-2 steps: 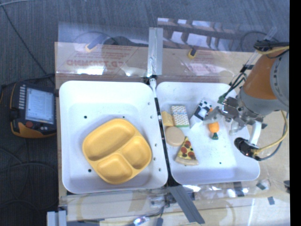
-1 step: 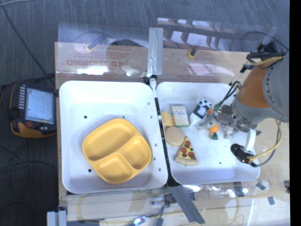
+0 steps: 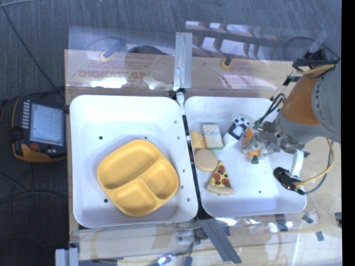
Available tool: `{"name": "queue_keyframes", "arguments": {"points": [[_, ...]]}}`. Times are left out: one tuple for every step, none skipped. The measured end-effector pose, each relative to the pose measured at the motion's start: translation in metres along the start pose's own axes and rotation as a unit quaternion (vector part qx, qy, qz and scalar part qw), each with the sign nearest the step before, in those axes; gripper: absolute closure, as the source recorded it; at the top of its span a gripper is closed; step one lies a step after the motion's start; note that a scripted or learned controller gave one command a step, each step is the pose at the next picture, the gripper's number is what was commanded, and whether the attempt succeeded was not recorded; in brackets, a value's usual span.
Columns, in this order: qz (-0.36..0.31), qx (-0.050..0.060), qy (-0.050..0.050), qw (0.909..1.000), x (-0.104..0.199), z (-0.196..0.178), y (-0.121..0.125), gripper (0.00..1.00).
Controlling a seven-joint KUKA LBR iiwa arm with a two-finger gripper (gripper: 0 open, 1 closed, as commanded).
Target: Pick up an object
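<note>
My gripper (image 3: 254, 148) hangs low in the right bin (image 3: 244, 204), over a small orange piece (image 3: 254, 158); whether it grips, I cannot tell. The black-and-white block (image 3: 239, 127) at its ten o'clock could get bumped.

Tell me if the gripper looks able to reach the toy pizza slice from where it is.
Probably yes. The pizza slice lies flat in the right bin, apart from the round cookie above it, with bare floor between it and the gripper, which hangs in that bin.
</note>
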State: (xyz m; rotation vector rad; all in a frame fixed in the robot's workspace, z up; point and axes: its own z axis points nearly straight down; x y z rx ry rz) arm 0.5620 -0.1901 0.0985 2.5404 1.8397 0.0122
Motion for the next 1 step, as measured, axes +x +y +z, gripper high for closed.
{"name": "queue_keyframes", "arguments": {"points": [[-0.095, 0.006, -0.001, 0.9954, 0.0418, -0.0830, -0.0090, 1.00]]}}
